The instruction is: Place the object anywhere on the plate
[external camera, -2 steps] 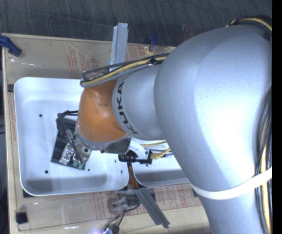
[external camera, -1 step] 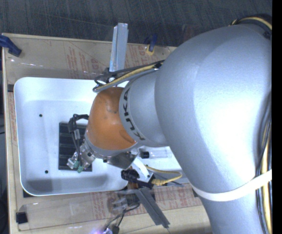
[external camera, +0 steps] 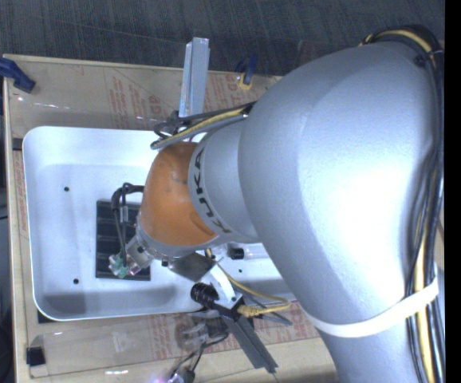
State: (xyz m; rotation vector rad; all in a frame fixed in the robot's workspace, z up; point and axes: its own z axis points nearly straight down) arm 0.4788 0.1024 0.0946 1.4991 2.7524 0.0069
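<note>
Right now the big grey arm with its orange wrist band point(external camera: 171, 202) leans in from the right over the shallow white bin point(external camera: 47, 214), covering much of it. Its jaws point(external camera: 123, 263) hang low over a dark ridged rectangular plate point(external camera: 107, 230) on the bin floor — spread or pressed together, I cannot tell. Something small and greenish point(external camera: 119, 268) shows at the tip, just above the plate's near edge.

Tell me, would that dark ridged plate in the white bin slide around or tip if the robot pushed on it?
The dark plate lies flat and low on the bin floor, so tipping seems unlikely. The bin looks smooth and glossy, so a sideways push would probably slide it. Its straight edges and ridges suggest something stiff rather than floppy, though the arm hides part of it.
</note>
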